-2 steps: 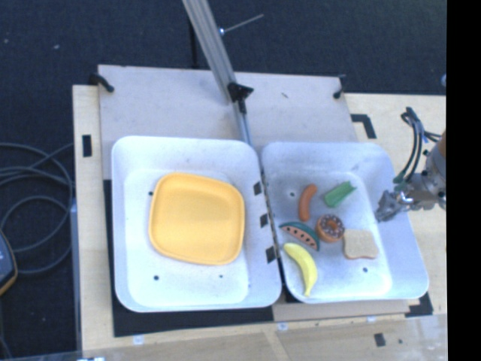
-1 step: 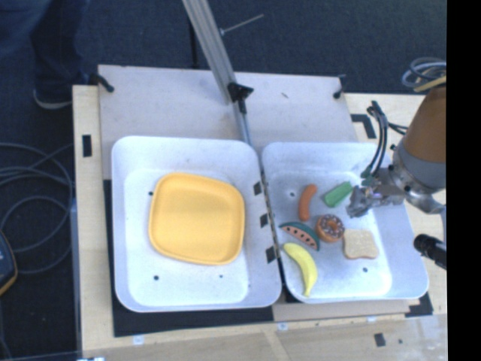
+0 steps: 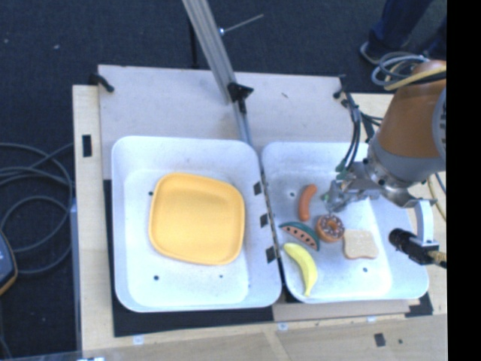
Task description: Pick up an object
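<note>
The right bin (image 3: 376,277) holds several toy foods. A hot dog (image 3: 307,200) lies near its middle, with a watermelon slice (image 3: 299,235) below it. A yellow banana (image 3: 302,267) rests at the front left. A round donut (image 3: 329,228) and a slice of bread (image 3: 361,244) lie side by side. My gripper (image 3: 336,198) hangs low over the bin, just above the donut and right of the hot dog. I see nothing between its fingers.
A yellow plate (image 3: 197,218) lies in the left bin (image 3: 135,171). A metal pole (image 3: 214,51) slants up from between the bins. Cables (image 3: 30,201) lie on the floor at the left. A person's feet (image 3: 391,43) stand at the top right.
</note>
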Action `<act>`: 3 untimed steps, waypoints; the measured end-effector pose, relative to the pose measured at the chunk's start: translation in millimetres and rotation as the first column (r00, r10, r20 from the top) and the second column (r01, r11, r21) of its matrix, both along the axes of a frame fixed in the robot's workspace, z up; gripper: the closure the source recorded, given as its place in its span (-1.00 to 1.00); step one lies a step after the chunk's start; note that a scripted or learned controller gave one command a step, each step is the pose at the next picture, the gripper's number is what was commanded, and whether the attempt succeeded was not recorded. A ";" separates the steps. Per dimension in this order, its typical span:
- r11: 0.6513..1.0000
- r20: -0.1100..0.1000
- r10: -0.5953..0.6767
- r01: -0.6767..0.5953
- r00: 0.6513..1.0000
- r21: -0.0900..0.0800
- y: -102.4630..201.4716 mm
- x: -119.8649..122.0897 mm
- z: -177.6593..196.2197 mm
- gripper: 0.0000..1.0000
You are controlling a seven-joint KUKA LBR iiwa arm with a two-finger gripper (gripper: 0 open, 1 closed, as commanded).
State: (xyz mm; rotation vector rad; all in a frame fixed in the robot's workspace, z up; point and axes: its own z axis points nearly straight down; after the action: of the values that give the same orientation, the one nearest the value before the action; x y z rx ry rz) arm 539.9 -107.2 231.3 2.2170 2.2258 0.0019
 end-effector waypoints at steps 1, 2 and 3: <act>1.000 0.000 0.000 0.000 1.000 0.000 47.3 16.6 10.7 1.00; 1.000 -0.001 -0.001 0.001 1.000 0.000 88.5 41.3 2.9 1.00; 1.000 0.001 0.000 0.000 1.000 0.000 138.2 64.4 14.1 1.00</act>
State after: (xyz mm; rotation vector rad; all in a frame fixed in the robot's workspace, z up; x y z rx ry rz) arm 604.3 31.1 245.3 2.2170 2.2252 0.0028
